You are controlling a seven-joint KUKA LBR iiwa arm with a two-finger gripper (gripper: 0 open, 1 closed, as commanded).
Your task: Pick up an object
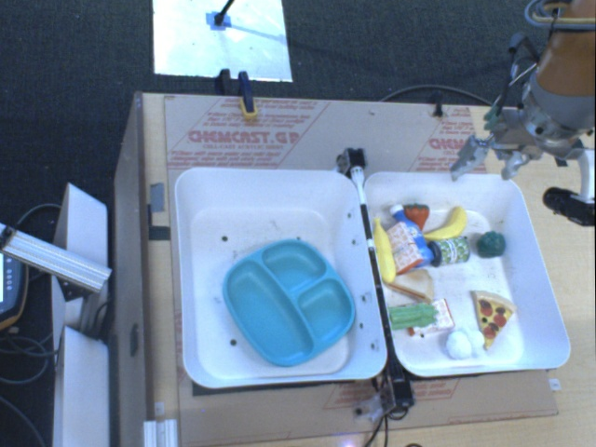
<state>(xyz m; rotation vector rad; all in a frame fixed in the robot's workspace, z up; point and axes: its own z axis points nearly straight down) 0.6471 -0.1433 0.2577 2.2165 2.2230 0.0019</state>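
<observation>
At the upper right of the frame the gripper (pixel 491 160) hangs above the far rim of the right bin (pixel 535 250), its two fingers spread apart with nothing between them. The arm (pixel 563 63) rises behind it toward the top right corner. Inside the right bin, in the lower right of the frame, lies a cluster of toys: a yellow banana (pixel 450 223) near the bin's upper middle, a small bottle (pixel 406 240) just left of it, a dark green ball (pixel 491 244) to the right, a pizza slice (pixel 492 315) lower right, a green block (pixel 412 317) lower left, and a white, roundish piece (pixel 458 345) that may be an egg. The left bin (pixel 209 212) at centre frame holds a blue divided plate (pixel 289 301).
</observation>
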